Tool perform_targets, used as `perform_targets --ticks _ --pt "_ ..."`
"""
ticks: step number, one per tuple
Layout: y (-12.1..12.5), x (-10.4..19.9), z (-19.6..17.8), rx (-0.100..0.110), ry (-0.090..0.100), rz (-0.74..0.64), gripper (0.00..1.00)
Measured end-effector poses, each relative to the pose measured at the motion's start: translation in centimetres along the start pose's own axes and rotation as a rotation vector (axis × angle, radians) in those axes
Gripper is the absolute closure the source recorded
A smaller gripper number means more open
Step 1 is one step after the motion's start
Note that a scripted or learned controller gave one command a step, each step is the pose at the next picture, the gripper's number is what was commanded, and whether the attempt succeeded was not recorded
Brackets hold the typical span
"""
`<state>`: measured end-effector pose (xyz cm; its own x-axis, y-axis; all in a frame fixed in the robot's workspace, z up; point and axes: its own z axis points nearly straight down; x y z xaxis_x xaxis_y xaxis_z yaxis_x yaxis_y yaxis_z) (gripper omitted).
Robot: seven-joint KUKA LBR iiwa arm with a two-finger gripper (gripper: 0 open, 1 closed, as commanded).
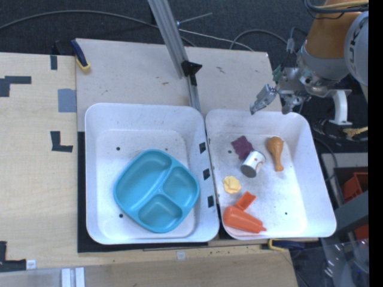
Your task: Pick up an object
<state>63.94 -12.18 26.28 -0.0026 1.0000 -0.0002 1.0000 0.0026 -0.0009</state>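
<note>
While the blue divided plate (157, 190) sits in the left bin (96, 160), the loose items lie in my right bin (311, 202): yellow piece (232, 185), orange carrot (242, 219), purple piece (241, 146), small can (252, 163), drumstick (276, 151). My fingers (274, 99) hang spread and bare above that bin's far rim, well apart from the drumstick below them.

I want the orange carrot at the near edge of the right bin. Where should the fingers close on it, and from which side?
Grip the carrot across its thick middle, coming straight down from above. It lies flat, its tapered tip pointing right, close to the bin's near wall, so a side approach looks blocked. Closing across the narrow width probably seats best. The gripper sits above the far rim.
</note>
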Motion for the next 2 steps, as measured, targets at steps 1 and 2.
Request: perform_targets --ticks 1,2 --pt "0.0 0.0 0.0 0.000 0.000 0.000 0.00" --pt "0.1 0.5 4.5 0.005 -0.001 0.000 0.00"
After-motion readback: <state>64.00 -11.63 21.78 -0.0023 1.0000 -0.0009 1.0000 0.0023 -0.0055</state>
